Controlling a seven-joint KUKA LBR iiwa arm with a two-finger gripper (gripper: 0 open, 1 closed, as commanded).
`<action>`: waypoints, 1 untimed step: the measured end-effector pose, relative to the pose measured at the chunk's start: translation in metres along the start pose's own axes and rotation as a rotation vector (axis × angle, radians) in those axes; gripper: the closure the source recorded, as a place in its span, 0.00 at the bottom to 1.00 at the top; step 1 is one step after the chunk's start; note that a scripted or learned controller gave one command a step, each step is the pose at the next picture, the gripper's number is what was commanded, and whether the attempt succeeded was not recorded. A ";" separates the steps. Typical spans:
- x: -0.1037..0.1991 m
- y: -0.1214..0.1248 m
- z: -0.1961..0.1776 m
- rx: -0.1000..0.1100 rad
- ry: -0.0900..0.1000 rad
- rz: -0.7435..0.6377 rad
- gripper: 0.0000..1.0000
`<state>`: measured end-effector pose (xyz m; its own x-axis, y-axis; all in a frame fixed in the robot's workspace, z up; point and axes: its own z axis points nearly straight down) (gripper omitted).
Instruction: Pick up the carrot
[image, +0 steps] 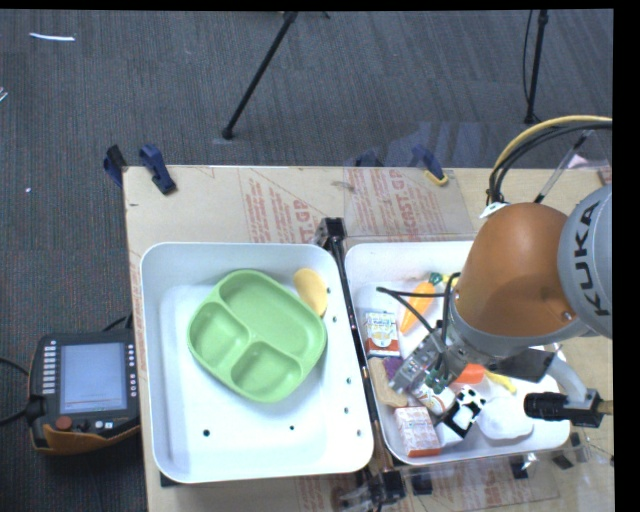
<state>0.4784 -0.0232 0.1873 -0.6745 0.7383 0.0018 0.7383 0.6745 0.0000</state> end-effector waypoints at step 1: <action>-0.007 0.035 -0.052 -0.002 -0.003 -0.158 1.00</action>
<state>0.5093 -0.0045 0.2396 -0.7822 0.6230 -0.0010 0.6230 0.7822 0.0020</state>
